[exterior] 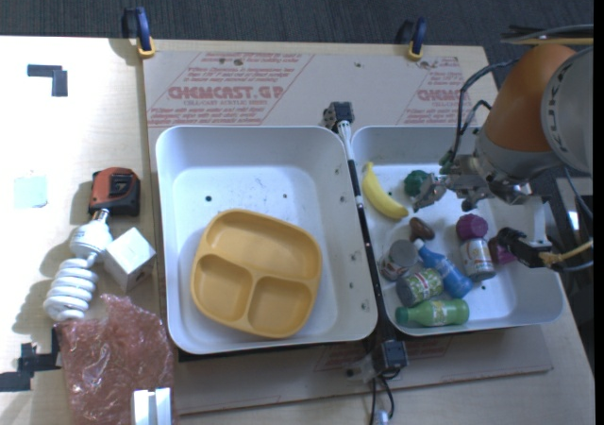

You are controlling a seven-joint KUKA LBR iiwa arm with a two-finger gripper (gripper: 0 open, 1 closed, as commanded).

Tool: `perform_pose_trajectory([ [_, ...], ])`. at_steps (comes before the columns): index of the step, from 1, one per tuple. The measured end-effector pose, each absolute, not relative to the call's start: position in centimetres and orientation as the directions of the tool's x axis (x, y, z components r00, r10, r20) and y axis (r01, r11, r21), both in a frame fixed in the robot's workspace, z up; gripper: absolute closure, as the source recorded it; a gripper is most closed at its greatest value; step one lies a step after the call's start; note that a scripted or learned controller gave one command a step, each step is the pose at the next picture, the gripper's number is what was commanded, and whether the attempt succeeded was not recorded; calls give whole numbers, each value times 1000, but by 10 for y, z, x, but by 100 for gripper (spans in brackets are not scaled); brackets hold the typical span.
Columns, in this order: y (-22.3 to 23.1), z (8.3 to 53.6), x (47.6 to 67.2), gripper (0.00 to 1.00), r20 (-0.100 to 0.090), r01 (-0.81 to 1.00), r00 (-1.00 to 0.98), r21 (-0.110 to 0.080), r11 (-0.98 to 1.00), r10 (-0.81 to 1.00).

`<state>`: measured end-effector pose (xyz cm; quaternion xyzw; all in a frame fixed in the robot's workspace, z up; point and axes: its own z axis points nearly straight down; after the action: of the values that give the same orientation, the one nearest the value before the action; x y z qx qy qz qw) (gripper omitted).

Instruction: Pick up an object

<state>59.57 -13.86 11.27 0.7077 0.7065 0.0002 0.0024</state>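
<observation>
The right bin [538, 305] holds several small objects. A yellow banana [382, 193] lies at its left, with a dark green lump [415, 181] just to the right. Below them sit a brown piece [422, 226], a grey tin [403, 258], a blue bottle [444, 268], a green bottle [432, 314], a purple object [472, 225] and a small can [478, 259]. My gripper [439, 189] hangs low in the bin's upper part, right beside the green lump and above the brown piece. Nothing shows as held in it.
A yellow divided plate [255, 272] lies in the left bin [189, 159]. On the bench left of the bins are a tape measure [115, 191], a spiral light bulb [75, 272], a white cube [130, 253] and a red mesh bag [113, 357]. Cables trail by the arm at the right.
</observation>
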Motion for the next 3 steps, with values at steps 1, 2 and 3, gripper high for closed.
perform_pose_trajectory([
  [1, -92, 92, 568, 0, 0, 1000, 0, -1, 0, 1000],
  [2, -93, 102, 569, 100, -1, 1000, 2, 2, -2, 1000],
  [3, -93, 102, 569, 0, -1, 1000, 2, 2, -2, 1000],
])
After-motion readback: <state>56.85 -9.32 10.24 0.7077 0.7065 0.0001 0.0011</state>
